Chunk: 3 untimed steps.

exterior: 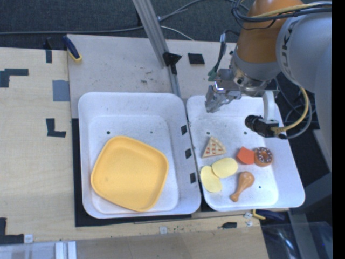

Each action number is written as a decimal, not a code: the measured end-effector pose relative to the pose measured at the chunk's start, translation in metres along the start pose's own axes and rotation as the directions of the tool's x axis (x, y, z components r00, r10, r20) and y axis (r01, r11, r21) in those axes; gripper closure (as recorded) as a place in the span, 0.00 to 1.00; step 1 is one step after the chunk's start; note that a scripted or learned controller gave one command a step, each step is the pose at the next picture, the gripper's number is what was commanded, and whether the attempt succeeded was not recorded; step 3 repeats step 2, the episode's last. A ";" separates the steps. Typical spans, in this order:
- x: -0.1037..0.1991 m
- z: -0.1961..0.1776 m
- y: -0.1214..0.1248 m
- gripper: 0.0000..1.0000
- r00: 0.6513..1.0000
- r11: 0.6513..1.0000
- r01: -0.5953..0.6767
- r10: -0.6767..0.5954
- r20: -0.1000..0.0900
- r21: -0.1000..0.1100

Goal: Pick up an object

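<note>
My gripper (213, 104) hangs over the far left corner of the right bin (285, 198), with nothing visible between its fingers. Toy food lies in that bin nearer the front. A waffle wedge (213, 147) sits just below the gripper. Two pale yellow chips (218, 173) lie in front of it. A chicken drumstick (242, 185) lies to their right. An orange block (246, 155) and a chocolate donut (263, 156) rest side by side at the right.
The left bin (91, 108) holds a yellow square plate (129, 172). A grey pole (156, 34) slants up from between the bins at the back. A black cable fitting (261, 126) hangs over the right bin's back right part.
</note>
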<state>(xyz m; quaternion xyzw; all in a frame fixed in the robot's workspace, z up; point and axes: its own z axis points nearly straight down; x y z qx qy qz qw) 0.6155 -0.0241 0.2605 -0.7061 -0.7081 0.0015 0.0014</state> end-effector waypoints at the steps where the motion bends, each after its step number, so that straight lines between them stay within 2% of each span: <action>1: 0.041 0.001 -0.022 1.00 1.000 1.000 0.001 -0.001 -0.001 -0.001; 2: 0.089 0.017 -0.039 1.00 1.000 1.000 0.001 -0.001 0.000 0.000; 3: 0.089 0.017 -0.039 1.00 1.000 1.000 0.001 -0.001 0.000 0.000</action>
